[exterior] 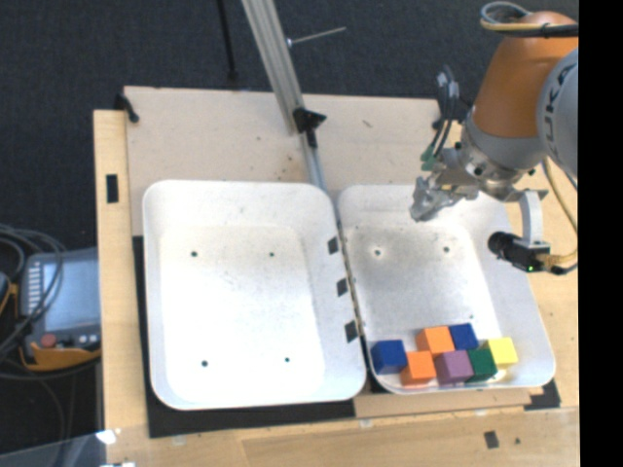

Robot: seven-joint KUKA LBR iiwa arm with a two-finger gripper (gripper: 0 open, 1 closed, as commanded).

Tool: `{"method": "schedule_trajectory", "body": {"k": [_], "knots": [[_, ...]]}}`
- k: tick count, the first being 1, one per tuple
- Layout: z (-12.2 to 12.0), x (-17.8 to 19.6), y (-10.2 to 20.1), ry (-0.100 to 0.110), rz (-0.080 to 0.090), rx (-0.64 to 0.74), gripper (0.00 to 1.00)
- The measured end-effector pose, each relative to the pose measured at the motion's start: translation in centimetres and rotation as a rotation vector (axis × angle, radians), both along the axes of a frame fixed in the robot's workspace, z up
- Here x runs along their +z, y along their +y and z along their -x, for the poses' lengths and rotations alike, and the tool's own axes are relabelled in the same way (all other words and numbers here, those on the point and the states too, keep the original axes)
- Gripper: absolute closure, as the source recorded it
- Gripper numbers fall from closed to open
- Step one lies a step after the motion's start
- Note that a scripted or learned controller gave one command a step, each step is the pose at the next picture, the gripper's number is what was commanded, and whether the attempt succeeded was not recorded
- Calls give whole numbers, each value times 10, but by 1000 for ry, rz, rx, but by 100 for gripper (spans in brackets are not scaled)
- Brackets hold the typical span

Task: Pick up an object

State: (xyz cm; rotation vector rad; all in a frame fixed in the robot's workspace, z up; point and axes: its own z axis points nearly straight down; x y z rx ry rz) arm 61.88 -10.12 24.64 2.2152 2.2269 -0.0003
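Coloured blocks (446, 353) cluster in the near corner of the right bin (506, 290): blue, orange, purple, green and yellow, touching one another. The hand (425, 202) hangs over the bin's far end, well apart from them; whether it is spread cannot be told. The left bin (243, 290) sits alongside on the wooden bench (195, 134), over dark carpet.

Grey arm (545, 76), orange band, dark cables.

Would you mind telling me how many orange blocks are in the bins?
2, both in the right bin near its front edge: one orange block in the back row, another just in front of it, beside the purple block. Others may be hidden.
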Motion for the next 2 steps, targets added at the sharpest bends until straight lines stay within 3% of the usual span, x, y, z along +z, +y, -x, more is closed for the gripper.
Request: {"method": "schedule_trajectory", "body": {"k": [2], "knots": [[6, 8, 104, 2, -3, 2, 100]]}}
